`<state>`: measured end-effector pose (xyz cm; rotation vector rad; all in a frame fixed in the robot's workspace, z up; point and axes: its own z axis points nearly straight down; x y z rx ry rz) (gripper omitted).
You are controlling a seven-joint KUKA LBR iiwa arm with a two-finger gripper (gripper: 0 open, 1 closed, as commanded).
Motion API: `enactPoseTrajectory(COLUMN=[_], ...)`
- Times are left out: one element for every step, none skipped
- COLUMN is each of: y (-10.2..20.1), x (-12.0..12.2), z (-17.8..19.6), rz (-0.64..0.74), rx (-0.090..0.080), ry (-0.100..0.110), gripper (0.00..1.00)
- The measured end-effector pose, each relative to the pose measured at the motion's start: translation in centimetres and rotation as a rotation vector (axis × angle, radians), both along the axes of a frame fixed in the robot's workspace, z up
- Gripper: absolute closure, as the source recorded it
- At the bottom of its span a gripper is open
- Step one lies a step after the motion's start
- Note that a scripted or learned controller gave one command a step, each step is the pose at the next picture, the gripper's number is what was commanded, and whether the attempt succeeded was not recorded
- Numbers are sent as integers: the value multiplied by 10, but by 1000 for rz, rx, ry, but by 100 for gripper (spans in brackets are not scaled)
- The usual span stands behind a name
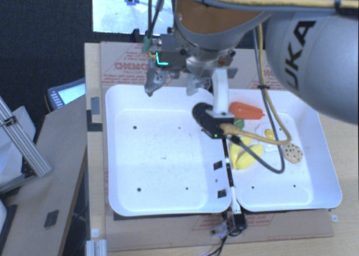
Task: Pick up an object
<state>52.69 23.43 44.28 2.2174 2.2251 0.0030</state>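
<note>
An orange carrot-like object [245, 110] with a green end is seen lying on its side near the back of the right bin [320, 193]. A yellow banana-like object [247, 157] is laid in the middle, and a round tan, speckled object [292, 152] is set flat to its right.

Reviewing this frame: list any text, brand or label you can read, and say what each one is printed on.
"UKA": large dark letters on the grey robot arm casing at upper right; the start of the word is cut off by the casing's curve.
Red mirrored print on the brown cardboard sheet behind the left white plastic bin: too blurred to read.
Faint red print on the cardboard's front edge: unreadable.
</note>
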Motion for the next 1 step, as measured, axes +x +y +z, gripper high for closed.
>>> enactPoseTrajectory(y=[0], x=[0], z=[12], rz=[3], rx=[2], ry=[-2], gripper=[100])
